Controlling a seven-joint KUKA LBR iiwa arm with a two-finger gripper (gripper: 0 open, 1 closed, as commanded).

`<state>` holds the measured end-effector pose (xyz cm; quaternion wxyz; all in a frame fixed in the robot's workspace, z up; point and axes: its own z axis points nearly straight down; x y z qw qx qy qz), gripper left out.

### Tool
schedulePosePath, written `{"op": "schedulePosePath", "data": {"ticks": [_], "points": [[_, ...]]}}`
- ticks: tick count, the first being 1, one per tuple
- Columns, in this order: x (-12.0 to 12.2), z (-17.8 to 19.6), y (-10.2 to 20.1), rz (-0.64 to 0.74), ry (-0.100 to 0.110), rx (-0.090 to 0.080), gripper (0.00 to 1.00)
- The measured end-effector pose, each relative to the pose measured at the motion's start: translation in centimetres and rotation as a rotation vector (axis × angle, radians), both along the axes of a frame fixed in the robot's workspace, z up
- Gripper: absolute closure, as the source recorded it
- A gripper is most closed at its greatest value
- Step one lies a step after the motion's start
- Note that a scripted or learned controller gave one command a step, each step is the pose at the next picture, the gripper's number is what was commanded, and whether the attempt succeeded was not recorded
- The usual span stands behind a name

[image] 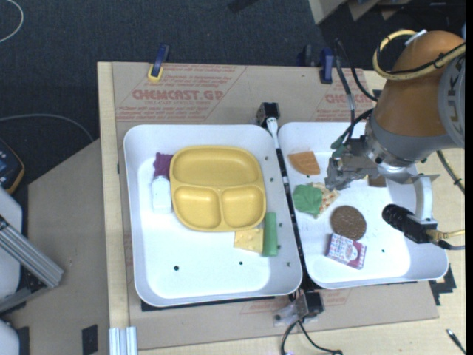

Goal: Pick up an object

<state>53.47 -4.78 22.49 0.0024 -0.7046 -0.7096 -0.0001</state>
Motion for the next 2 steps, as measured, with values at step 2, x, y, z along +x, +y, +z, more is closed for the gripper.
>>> {"op": "schedulePosePath", "data": {"ticks": [2], "points": [[-0.39, 0.67, 1.06, -0.006, -0.003, -0.003, 1.0]]}}
